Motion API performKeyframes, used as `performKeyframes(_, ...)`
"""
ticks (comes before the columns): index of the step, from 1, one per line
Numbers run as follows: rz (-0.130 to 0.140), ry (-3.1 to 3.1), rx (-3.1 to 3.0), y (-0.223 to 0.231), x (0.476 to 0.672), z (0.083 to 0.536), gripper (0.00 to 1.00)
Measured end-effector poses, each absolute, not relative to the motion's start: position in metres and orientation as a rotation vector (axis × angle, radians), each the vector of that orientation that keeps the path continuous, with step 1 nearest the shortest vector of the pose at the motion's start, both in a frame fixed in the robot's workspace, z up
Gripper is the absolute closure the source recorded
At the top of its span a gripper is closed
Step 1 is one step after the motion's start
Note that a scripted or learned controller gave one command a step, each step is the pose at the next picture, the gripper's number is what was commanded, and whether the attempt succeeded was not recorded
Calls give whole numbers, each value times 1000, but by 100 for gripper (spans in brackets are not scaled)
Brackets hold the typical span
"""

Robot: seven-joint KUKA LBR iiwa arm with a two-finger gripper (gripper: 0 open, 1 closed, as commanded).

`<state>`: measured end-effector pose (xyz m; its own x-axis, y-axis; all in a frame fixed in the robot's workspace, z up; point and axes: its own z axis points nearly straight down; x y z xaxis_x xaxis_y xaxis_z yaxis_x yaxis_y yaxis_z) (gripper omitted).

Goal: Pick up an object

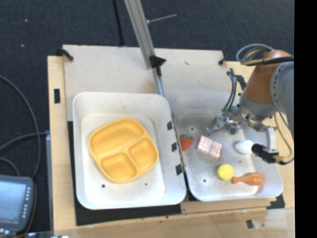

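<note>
Camera view looks down on the counter [114, 73] with two white bins side by side. Reaching in from the right, the arm [265, 86] hangs over the upper part of the right bin [198, 185], and its fingers [225, 124] point left and down, just above the bin floor. Whether they are spread or pressed together cannot be told; they are small and blurred against the bin, and nothing is seen between them.

Below and slightly left of the fingers lies a pink block [209, 147], close by but apart from them. Farther left, by the bin's left wall, sits a red strawberry [186, 142]. Below and right of the fingers rests a white egg [243, 146], near the arm's black fitting. Lower still lie a yellow ball [225, 171] and, just right of it, an orange drumstick [247, 179], the two almost touching.

Well to the left of the fingers, the left bin [89, 105] holds a yellow tray [123, 148] with three compartments, lying flat.
</note>
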<state>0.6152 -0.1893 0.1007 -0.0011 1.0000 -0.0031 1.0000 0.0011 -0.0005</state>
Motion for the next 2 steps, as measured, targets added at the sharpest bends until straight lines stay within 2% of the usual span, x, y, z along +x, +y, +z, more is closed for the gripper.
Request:
performKeyframes(1,0,2219,2216,-190,616,113,100)
performKeyframes(2,5,2220,2215,-193,619,157,100)
